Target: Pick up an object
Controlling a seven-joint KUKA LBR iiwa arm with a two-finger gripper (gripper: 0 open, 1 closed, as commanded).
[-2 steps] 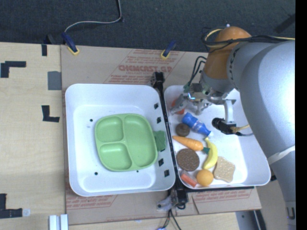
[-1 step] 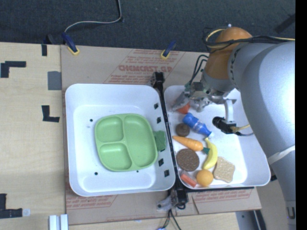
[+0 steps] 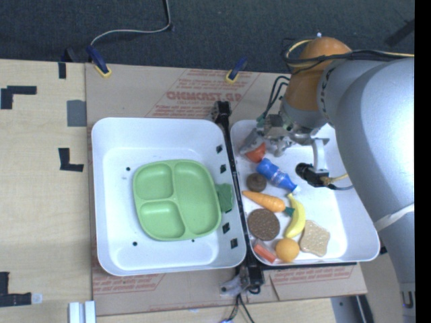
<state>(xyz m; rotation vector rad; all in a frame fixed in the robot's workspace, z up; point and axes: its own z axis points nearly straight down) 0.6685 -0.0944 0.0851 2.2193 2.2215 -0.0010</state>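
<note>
Two white bins sit side by side on the desk (image 3: 47,180). At upper right, the tool (image 3: 266,140) hangs over the right bin (image 3: 350,237), just above a red piece (image 3: 255,155); its grip cannot be told.

left bin (image 3: 114,180) open around green tray (image 3: 176,199), right bin (image 3: 350,237) crowded with toy food (image 3: 279,210) along its left side

Red print reading "CHEMCAST" runs across the brown cardboard sheet (image 3: 182,96).
</note>
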